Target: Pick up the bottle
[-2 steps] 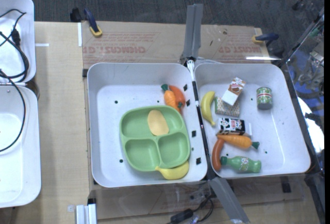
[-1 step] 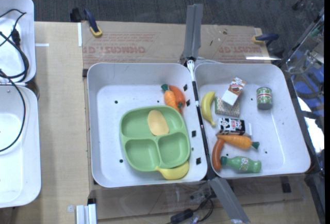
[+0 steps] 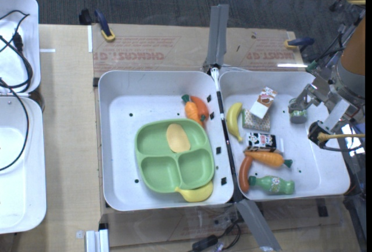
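Overhead, green bottle (image 3: 273, 184) lying on its side at six o'clock of right bin (image 3: 325, 187), just below carrot (image 3: 266, 158), gripper (image 3: 303, 107) at three o'clock, well apart, jaw state cannot tell.

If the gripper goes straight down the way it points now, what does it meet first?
Probably the bare floor of the right bin. The gripper hangs right of the cartons, far from the bottle; depth is unclear.
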### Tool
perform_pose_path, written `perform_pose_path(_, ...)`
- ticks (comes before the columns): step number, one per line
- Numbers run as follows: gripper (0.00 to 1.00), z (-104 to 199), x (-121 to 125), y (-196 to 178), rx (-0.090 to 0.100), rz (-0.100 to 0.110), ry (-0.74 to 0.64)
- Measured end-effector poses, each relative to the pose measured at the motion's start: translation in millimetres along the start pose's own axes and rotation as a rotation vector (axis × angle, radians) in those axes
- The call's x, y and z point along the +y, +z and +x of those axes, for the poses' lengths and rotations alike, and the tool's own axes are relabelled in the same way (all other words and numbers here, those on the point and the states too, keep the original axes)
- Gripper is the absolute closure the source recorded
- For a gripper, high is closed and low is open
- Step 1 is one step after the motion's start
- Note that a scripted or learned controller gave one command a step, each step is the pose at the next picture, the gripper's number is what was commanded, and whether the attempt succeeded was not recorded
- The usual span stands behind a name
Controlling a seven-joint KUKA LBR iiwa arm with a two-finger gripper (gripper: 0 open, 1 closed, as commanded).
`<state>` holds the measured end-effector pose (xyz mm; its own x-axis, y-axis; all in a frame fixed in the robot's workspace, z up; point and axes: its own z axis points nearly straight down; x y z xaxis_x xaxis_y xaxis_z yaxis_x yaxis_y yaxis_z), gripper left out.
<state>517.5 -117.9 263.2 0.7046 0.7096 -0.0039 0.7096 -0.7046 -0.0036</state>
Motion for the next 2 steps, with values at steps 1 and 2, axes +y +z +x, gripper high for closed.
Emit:
perform_pose_path(1, 0.0, -91, 34, -21, 0.001, -0.003, -0.144)
perform_pose_path(2, 0.0, -48, -10, 132, 0.001, 0.002, 0.111)
